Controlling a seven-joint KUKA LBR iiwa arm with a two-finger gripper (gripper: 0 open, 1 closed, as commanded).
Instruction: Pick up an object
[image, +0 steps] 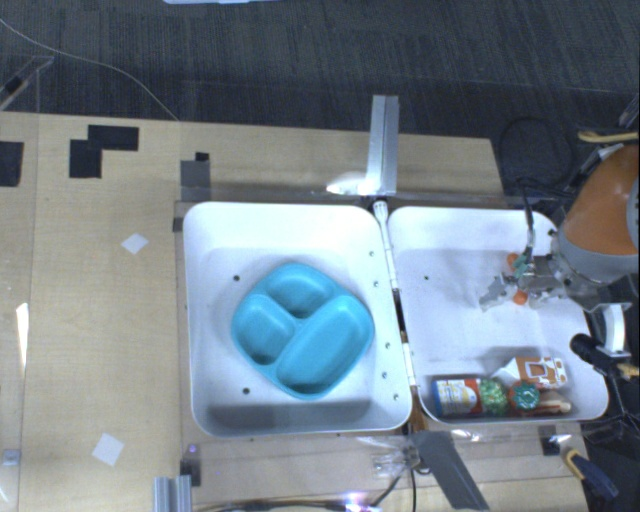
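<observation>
Tool (507, 288) over right bin (440, 240), near edge

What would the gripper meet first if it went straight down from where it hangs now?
Most likely the bare floor of the right bin: the gripper hangs there, apart from the packets along the near wall. Depth is unclear.

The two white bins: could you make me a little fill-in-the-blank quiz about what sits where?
1. The blue divided plate lies in the ____ bin.
2. The plate has ____ compartments.
3. The small packaged items lie along the ____ edge of the right bin.
4. The robot's hand hovers over the ____ bin.

Missing words: left; three; near (bottom); right
</observation>
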